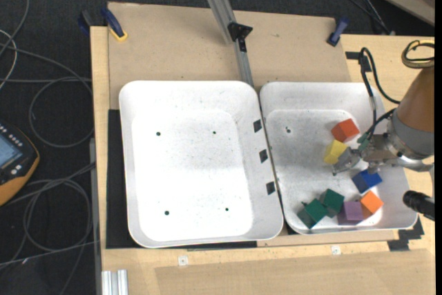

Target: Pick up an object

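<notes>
Holding coloured blocks (336, 201), the right bin (297, 107) beside the left bin (138, 100).

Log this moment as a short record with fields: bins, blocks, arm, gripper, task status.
bins: left bin and right bin, white, side by side
blocks: all in the right bin; orange block, yellow block, blue block, smaller orange block, purple block, two green blocks
arm: reaches in from the right, over the right bin
gripper: gripper low beside the yellow block; finger state unclear
task status: no block seen held
</notes>
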Motion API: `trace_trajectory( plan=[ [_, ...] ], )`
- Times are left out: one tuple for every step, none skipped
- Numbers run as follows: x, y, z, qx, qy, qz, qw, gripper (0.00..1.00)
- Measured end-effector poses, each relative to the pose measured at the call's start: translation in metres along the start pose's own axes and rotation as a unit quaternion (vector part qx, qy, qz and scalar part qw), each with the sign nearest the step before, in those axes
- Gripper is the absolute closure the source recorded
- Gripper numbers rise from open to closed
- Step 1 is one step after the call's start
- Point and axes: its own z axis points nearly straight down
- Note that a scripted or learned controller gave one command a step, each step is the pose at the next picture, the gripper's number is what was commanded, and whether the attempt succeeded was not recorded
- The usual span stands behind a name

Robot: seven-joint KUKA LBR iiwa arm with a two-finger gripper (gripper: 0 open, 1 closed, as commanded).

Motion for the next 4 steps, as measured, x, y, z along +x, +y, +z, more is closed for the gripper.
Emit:
trace_trajectory(
  plan=[
    [0.000,0.002,-0.014,-0.004,-0.001,-0.001,1.0000,1.00],
    [-0.010,0.007,-0.070,-0.007,-0.003,-0.001,1.0000,1.00],
    [-0.010,0.008,-0.099,-0.006,-0.002,-0.001,1.0000,1.00],
    [0.045,0.022,-0.091,-0.003,0.000,-0.004,1.0000,1.00]
  ],
)
